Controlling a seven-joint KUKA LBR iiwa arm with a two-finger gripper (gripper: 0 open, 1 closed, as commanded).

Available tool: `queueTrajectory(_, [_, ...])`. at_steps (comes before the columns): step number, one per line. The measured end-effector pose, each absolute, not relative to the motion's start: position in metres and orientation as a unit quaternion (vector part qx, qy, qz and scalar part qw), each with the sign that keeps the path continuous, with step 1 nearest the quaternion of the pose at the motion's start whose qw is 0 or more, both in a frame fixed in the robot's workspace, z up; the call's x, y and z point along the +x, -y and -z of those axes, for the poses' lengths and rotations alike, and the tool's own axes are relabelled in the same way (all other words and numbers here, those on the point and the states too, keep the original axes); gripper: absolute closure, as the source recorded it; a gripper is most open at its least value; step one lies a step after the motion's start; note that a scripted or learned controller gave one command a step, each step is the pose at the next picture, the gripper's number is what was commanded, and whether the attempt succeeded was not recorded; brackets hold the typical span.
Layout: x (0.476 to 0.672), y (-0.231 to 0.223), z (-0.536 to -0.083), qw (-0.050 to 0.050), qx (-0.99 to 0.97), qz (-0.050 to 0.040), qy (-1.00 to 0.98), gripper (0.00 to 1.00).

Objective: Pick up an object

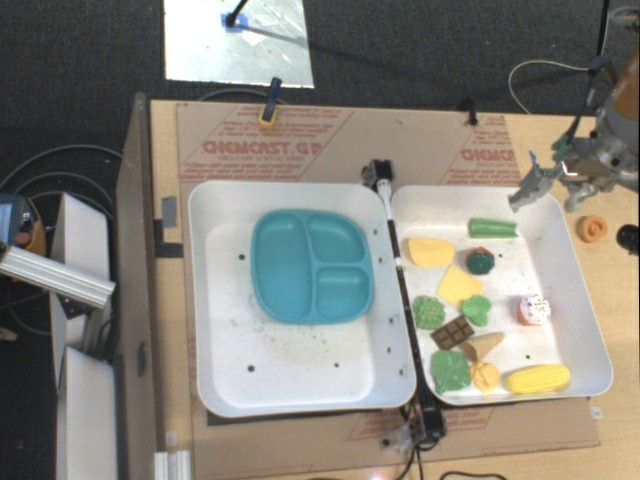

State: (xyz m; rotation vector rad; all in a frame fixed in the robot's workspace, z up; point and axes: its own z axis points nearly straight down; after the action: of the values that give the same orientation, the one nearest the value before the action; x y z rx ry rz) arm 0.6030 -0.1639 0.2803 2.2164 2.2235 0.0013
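Note:
The right bin holds several toy foods. Among them are a green stick, a yellow wedge, a red-and-green ball, a corn cob and a chocolate piece. My gripper hangs above the bin's far right corner, beside the green stick, and it is open. Nothing lies between its two fingers.
The left bin bears a teal divided plate. An orange ring lies on the bench right of the right bin. A clamp sits where the bins meet at the back, and cables run at the far right.

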Motion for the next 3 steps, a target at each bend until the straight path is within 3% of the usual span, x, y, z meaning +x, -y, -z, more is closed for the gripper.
queueTrajectory(1, [0.628,0.18,-0.077,-0.001,0.706,0.0009,-0.708,0.0])
queueTrajectory(2, [0.593,0.156,-0.09,-0.001,0.707,0.0002,-0.707,0.0])
queueTrajectory(3, [0.595,0.157,-0.101,0.002,0.706,-0.0014,-0.708,1.0])
